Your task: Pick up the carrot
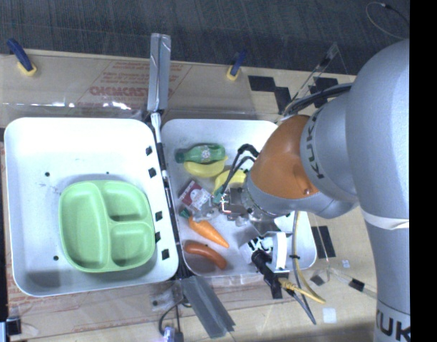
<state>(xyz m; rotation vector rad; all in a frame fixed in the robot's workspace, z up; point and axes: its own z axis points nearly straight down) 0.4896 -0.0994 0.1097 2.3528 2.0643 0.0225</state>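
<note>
The carrot (208, 233), orange and pointing right, lies flat in the right bin (204, 128), near its front. My gripper (230, 205) reaches down just above and to the right of the carrot, largely covered by the orange wrist band and the grey arm. I see nothing held in it. The carrot's right tip is close to the gripper, and I cannot make out whether they touch.
Also in the right bin are a green bottle (202, 152), a banana (206, 168), a crumpled red-and-white packet (195, 197) and a reddish sausage (204, 255) just in front of the carrot. The left bin (33, 141) holds a green divided tray (108, 224).
</note>
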